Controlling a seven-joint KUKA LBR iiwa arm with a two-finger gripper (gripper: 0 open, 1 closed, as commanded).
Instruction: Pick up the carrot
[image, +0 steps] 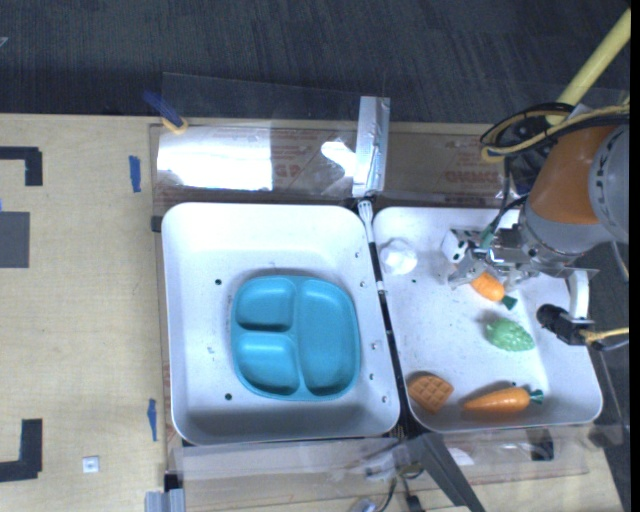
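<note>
Wooden bench (70, 330) bearing two white bins (190, 300).

We see the grey arm (585, 190) reaching in from three o'clock, its gripper (480, 262) pointing toward nine o'clock, orange band above the wrist.

A light blue plastic plate with three compartments (296, 336) lies in the middle of the left shallow white bin (190, 300). In the right shallow white bin (420, 320), a small white lump (398, 258) sits near the far left corner, a green leafy toy vegetable (509, 335) lies toward the right, and a round brown waffle-patterned toy (429, 391) rests by the near edge
</note>
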